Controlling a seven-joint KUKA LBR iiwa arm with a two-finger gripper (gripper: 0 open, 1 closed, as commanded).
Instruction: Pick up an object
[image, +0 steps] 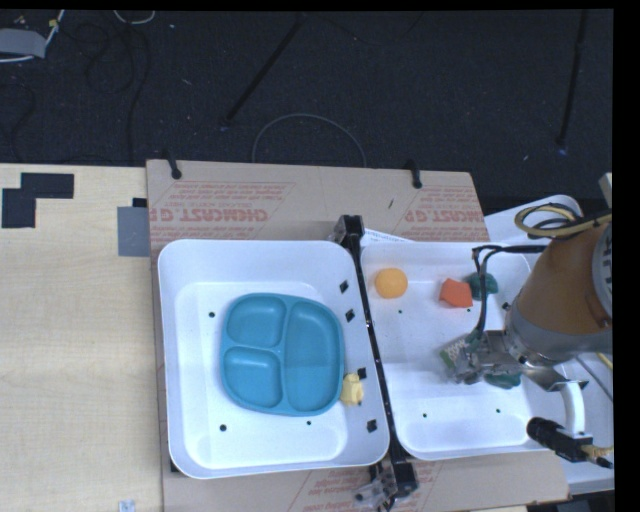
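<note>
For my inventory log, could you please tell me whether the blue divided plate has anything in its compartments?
Empty: the blue divided plate shows bare blue compartments; the small yellow object lies beside its rim.

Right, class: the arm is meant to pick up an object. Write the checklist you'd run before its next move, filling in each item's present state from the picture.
1. Gripper is down inside the right bin: ok.
2. Something sits between its fingers: cannot tell; the wrist hides much of them.
3. Orange ball lies free in the right bin, apart from the gripper: ok.
4. Red block lies free near the ball, not touching it: ok.
5. Yellow piece in the left bin has room for a grasp: not ok; it sits against the blue plate and close to the wall.
</note>
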